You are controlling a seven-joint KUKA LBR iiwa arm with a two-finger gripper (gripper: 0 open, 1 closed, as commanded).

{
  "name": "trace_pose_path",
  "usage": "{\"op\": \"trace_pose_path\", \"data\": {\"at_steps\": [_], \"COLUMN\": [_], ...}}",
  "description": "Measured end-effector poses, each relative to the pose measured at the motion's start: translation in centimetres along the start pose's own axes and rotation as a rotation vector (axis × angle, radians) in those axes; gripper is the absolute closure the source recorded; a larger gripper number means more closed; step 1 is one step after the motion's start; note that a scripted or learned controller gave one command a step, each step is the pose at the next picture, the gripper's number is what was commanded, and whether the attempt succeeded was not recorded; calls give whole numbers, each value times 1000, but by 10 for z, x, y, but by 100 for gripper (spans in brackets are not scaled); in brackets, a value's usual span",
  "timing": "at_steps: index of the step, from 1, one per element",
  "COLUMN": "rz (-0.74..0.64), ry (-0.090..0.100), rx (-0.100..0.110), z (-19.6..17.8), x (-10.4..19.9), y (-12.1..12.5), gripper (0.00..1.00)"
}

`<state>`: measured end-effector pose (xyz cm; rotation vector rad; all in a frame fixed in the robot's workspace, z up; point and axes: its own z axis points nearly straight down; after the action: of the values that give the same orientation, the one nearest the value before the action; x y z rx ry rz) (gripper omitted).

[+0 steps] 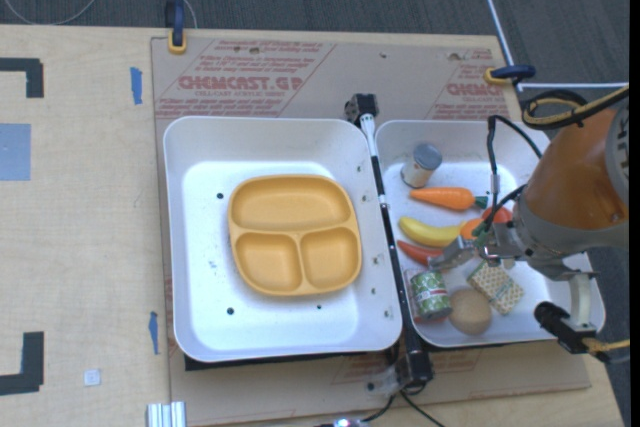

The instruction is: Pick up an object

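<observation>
With the gripper (478,247) lowered among the crowded toys in the right bin (560,150) and its grip state not to be told from above, the banana (430,232) just beside it is best approached squarely so neighbours are not nudged

Light: bright, even, overhead.
Shadows: soft, faint inside the left bin (190,215).
Focus: slightly soft, perhaps compression.

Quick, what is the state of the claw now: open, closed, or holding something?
Claw: low in the right bin, above the banana; open or closed cannot be told.
</observation>
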<state>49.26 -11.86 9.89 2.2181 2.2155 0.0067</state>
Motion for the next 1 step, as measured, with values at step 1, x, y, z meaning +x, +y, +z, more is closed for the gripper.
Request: {"op": "trace_pose_path", "data": {"at_steps": [1], "rz": [0], "ry": [-1], "rx": [-2], "z": [-10], "x": [0], "y": [1], "gripper": [100]}}
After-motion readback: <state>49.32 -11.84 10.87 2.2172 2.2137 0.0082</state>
